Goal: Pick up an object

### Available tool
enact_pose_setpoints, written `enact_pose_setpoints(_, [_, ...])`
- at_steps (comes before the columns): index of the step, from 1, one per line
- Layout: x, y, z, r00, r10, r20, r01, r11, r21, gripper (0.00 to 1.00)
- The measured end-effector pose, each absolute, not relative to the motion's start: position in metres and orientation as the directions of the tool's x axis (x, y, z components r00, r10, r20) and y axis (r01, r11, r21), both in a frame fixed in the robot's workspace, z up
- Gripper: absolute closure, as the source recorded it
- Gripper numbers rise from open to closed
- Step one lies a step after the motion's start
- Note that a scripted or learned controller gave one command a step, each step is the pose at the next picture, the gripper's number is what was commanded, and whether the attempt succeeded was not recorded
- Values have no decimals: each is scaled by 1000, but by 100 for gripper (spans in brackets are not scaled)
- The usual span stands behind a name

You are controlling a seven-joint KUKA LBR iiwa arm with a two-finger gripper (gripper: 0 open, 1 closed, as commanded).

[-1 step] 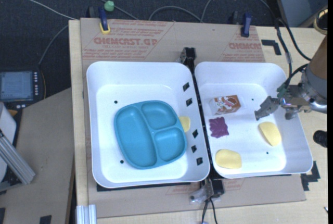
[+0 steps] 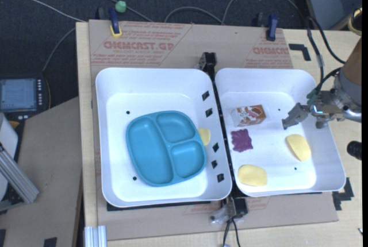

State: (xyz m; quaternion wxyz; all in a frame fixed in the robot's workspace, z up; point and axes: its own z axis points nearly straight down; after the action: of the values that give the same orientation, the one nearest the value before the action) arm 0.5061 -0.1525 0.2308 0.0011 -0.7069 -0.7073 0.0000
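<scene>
Looking down at my two bins, I've got the gripper (image 2: 294,116) hanging over the right bin (image 2: 276,78), near its right side. Honestly can't tell how it's set from this angle, and I see nothing caught in it. Candidate stuff in that bin: a yellow piece (image 2: 299,147) just below the gripper, another yellow lump (image 2: 252,175) near the front edge, a purple thing (image 2: 241,139) and a small printed packet (image 2: 249,115) toward the left side. Left bin (image 2: 115,88) has a blue divided tray (image 2: 165,147) with a small yellow bit (image 2: 204,136) tucked at its right edge.
</scene>
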Motion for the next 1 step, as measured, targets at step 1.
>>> enact_pose_setpoints(1, [507, -152, 189, 0, 1000, 3, 1000, 0, -6, 0])
